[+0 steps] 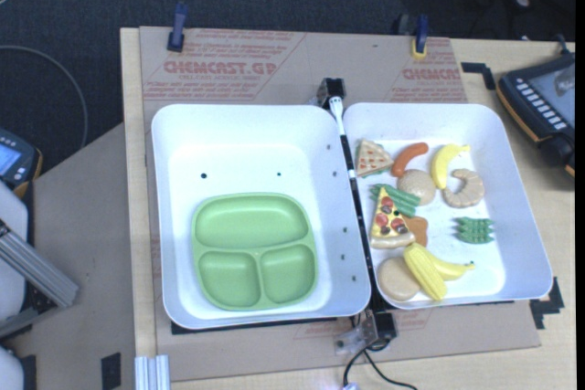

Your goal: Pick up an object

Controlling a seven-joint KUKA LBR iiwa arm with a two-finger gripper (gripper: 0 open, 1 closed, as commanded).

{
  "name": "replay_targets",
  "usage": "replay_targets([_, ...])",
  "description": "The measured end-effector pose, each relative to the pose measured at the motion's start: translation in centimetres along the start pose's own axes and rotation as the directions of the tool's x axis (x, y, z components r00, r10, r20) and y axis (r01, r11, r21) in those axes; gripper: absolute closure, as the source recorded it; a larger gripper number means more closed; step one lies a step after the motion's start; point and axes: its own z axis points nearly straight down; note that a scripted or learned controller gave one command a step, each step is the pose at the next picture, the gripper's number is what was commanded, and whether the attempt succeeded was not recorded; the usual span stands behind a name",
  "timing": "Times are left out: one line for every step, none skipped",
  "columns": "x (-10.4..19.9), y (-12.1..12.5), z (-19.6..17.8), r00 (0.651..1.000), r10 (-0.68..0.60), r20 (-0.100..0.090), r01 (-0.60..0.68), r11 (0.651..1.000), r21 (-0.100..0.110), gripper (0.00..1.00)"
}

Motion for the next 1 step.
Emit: replay_targets([9.3, -0.01, 0.97, 1.0, -0.002, -0.005, 0.003, 1.0, 0.024, 0.0])
